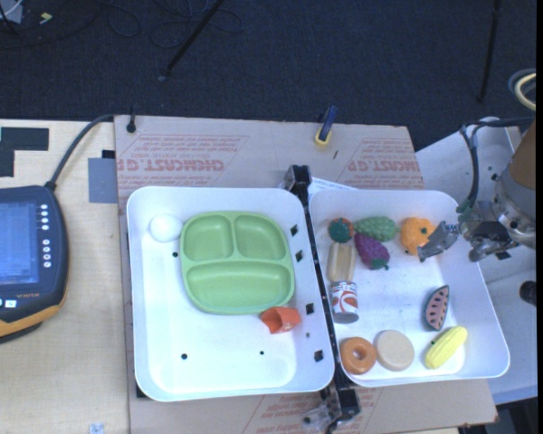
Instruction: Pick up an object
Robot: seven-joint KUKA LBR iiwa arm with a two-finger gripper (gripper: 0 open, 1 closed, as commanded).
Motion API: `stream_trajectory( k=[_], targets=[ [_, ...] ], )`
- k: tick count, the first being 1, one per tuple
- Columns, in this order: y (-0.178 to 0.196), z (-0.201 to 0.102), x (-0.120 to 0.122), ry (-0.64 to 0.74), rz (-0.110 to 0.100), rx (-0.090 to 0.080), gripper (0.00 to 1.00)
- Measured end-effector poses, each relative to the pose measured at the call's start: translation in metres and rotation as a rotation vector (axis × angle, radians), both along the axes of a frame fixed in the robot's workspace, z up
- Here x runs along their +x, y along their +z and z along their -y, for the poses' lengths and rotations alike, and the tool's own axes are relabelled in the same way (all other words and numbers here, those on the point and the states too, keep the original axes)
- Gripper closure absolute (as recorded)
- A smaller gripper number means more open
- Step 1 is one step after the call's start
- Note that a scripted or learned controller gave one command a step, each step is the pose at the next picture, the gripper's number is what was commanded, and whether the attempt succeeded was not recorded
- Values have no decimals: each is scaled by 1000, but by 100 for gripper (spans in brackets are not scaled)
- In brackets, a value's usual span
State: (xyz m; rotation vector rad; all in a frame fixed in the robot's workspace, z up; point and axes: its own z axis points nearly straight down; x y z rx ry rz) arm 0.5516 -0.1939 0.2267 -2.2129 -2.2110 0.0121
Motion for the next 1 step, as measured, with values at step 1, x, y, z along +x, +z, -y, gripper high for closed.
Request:
stream_trajectory(
  k=[1],
  targets=[
    [5,0,2,1,9,-2,0]
  ],
)
